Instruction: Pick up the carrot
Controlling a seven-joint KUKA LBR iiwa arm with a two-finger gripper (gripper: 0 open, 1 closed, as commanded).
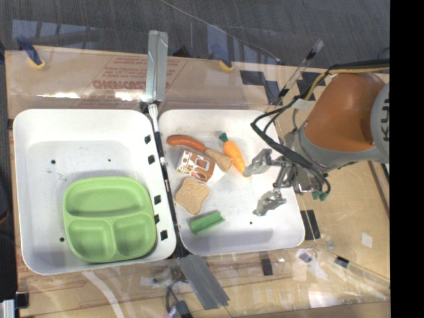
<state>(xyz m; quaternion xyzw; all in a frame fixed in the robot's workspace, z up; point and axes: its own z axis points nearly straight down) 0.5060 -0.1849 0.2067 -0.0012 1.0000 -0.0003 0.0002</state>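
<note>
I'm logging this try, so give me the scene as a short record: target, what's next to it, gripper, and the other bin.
target: carrot, lying in the right bin
beside it: sausage, snack packet, toast slice, green block
gripper: gripper over the right bin, fingers open, holding nothing
left bin: left bin holds a green divided plate

Left of the gripper (263,182): an orange carrot (234,155) with a green top, a reddish-orange sausage (186,141), tan toast (192,195), a green block (206,222), and, farther left, a lime-green plate (108,218) in a white bin (26,177).
</note>
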